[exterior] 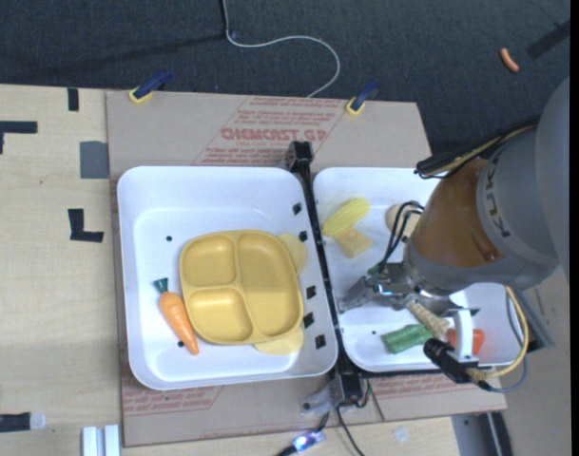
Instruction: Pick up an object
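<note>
The arm's hand (389,288) hangs low in the right white bin (365,354), its grip unreadable from above, seemingly mid-approach, just beside the small green oblong plastic piece (403,337); next it must settle over that piece.

Toy food and a divided plate, spread across two white bins

In the left bin (137,255) a yellow three-compartment plate (240,285) lies flat near the middle, with a pale yellow piece (281,344) partly showing from under its lower right edge. An orange toy carrot (178,319) with a green top lies just beside the plate's lower left edge, pointing down and right. In the right bin (365,180) a yellow corn cob (347,216) lies tilted near the dividing wall, a pale yellow block (355,244) just below it. A green piece (403,337) lies near the front wall.
</note>
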You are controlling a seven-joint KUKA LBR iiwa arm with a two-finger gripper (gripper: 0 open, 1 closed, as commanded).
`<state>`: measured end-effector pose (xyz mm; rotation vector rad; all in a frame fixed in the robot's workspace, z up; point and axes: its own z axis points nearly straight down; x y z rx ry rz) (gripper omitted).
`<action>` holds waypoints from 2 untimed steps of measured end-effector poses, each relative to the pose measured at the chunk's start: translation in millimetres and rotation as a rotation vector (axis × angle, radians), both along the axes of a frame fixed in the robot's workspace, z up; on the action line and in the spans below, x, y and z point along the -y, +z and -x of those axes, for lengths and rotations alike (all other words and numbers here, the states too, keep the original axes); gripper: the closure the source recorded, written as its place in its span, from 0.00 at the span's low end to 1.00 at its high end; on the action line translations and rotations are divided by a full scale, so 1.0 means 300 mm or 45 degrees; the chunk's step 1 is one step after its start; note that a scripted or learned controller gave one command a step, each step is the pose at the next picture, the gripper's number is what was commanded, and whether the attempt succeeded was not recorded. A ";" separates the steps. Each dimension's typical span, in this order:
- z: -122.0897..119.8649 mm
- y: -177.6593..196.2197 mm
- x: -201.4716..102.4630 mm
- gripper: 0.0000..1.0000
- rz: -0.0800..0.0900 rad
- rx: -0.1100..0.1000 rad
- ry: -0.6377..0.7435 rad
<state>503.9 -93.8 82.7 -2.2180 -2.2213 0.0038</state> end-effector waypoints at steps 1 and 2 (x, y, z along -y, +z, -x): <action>-0.002 0.040 0.002 1.00 0.001 0.003 -0.001; 0.005 0.218 0.036 1.00 0.001 0.006 -0.002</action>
